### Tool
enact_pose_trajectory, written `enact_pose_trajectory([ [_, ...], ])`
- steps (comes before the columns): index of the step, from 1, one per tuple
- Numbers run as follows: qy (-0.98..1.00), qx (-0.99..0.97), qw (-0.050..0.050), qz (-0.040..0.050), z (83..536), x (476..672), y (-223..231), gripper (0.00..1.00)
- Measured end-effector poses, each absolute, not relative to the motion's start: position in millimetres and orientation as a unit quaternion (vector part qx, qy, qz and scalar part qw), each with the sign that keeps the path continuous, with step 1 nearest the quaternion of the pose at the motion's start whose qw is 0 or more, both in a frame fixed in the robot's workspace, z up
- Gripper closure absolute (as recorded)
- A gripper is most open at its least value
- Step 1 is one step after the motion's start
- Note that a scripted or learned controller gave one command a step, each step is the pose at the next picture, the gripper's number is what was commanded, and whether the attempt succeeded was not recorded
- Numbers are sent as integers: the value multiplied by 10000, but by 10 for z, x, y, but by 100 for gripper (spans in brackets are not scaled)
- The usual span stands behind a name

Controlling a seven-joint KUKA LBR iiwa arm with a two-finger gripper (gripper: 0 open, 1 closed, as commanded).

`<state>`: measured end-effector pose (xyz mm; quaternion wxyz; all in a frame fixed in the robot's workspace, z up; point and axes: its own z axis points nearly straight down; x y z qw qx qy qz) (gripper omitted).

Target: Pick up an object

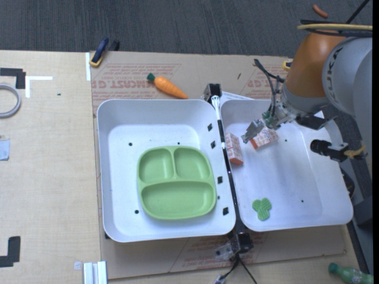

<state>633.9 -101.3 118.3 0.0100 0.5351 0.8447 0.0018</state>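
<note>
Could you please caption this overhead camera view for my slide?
Gripper lifts a small carton above the right bin; green plate fills the left.

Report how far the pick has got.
Done: the gripper is down in the right bin, at a small orange-and-white carton. In hand: unclear, since a grasp can't be confirmed. Left: lift something clear. A second carton and a green toy lie untouched.
</note>
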Motion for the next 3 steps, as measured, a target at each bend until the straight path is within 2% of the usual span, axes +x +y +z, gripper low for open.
enact_pose_trajectory([
  [1,8450,5346,114,21,1283,6345,-1019,100],
  [2,8451,5345,113,20,1283,6345,-1019,0],
  [3,8343,5513,61,22,976,6165,-1046,0],
])
